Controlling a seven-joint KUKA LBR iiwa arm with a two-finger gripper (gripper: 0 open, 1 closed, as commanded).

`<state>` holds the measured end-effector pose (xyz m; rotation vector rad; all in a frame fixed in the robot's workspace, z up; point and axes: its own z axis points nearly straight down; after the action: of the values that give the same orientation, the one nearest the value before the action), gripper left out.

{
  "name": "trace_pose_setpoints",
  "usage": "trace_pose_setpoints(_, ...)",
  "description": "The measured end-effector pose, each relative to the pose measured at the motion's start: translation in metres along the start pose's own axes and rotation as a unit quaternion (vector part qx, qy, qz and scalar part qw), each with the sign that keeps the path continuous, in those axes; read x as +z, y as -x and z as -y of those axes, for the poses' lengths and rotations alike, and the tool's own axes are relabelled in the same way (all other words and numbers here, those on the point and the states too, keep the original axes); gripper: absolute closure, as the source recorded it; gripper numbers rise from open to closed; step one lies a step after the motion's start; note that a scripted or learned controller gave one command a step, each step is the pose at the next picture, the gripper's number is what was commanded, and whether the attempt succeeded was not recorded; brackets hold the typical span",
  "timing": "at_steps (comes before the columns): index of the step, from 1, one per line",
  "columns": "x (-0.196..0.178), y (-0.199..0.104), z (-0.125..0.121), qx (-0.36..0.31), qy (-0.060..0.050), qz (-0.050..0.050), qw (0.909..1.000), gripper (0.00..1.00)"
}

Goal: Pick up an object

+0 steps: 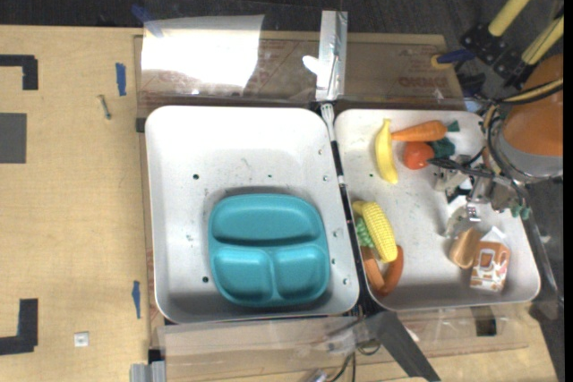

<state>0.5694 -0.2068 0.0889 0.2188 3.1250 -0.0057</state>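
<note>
While blurred, the gripper (467,203) hovers above a brown object (463,248).

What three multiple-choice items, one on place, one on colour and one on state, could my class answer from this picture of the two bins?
1. Where does the divided tray lie?
A. in the left bin
B. in the right bin
C. on the floor

2. What colour is the banana?
A. green
B. yellow
C. blue

3. How does the corn cob lie?
A. standing on end in the middle of the left bin
B. hanging from the gripper
C. flat by the right bin's left wall

Answers: 1 A, the teal divided tray sits on the floor of the left bin. 2 B, the banana in the right bin is plainly yellow. 3 C, the corn cob lies flat beside that wall, apart from the gripper.
</note>
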Motion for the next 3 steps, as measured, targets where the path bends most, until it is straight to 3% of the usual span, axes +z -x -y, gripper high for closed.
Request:
trace_pose_setpoints(1,0.0,0.069,-0.031,0.078,-0.001,-0.018,0.9968,0.0)
trace_pose_setpoints(2,0.001,0.031,-0.026,0.151,0.001,-0.001,0.9886,0.0)
trace_pose_setpoints(3,0.0,0.056,-0.081,0.279,-0.006,-0.01,0.9601,0.0)
